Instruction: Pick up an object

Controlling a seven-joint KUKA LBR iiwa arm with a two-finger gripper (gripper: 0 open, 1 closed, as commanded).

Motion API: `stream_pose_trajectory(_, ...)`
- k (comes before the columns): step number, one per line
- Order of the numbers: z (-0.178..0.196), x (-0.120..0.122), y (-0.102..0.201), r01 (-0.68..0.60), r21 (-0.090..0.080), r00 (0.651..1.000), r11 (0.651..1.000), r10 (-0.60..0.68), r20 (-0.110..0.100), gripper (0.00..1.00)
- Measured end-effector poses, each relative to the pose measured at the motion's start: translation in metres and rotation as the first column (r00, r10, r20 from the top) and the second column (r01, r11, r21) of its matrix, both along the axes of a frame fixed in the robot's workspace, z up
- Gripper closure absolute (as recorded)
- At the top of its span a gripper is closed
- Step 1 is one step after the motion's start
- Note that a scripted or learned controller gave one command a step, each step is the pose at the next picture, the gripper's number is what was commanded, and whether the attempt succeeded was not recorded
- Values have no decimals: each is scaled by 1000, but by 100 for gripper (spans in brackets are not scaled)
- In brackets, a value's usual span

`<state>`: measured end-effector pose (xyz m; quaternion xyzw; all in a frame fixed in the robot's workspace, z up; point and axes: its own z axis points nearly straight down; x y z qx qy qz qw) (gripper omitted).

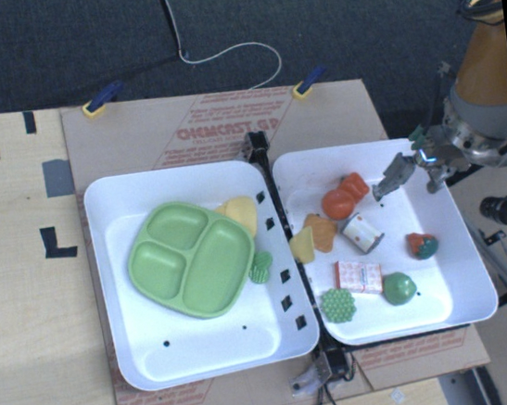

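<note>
The right bin (454, 300) is holding the candidates: an orange-red toy (342, 197) near its upper middle, a small grey-and-white cylinder (363, 233) just below it, a small red piece (420, 245) toward the right wall, a pink printed card (358, 276), a green ball (399, 289) and a bumpy green piece (338, 305) near the front. A yellow-orange piece (312, 236) is lying against the divider side. Nothing is being carried at this moment.

The gripper (406, 173) is hanging over the upper right part of this bin, just beside the orange-red toy, and its dark finger is pointing down-left. Whether the claw is apart or together, I cannot tell from this slanted view.

In my judgement, the step in hand is the approach. To do it well, the arm should be choosing a thing that is standing free, such as the small red piece or the green ball, descending straight over its middle.

The left bin (112, 263) is holding a green divided plate (191, 257) and is not concerned.
</note>
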<state>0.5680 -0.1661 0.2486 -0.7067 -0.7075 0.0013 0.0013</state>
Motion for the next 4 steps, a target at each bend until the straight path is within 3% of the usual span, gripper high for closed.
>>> stream_pose_trajectory(1,-169,8,38,0,0,1000,1000,0,-1,0)
stream_pose_trajectory(2,-165,-53,72,0,0,1000,1000,0,2,0)
stream_pose_trajectory(3,-61,-84,143,-6,2,1000,1000,6,6,0)
stream_pose_trajectory(4,53,-78,197,-7,2,1000,1000,7,11,0)
